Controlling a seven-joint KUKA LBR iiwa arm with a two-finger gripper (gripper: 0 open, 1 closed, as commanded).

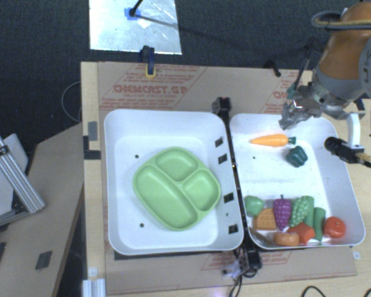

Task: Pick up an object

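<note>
With the gripper (295, 115) poised over the right bin's (346, 184) far edge, its state unreadable to me, I judge the carrot (271, 141) just below it the likeliest pick, lying apart from the toy pile (294, 218) crowded along the near wall.

The pincer (295, 115) hangs over the right bin (345, 184), just above a toy carrot (271, 141).

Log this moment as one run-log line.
hand: above right bin's far edge, holding nothing visible | toy carrot: lying just below it | green divided plate: in left bin | status: nothing lifted yet
</note>
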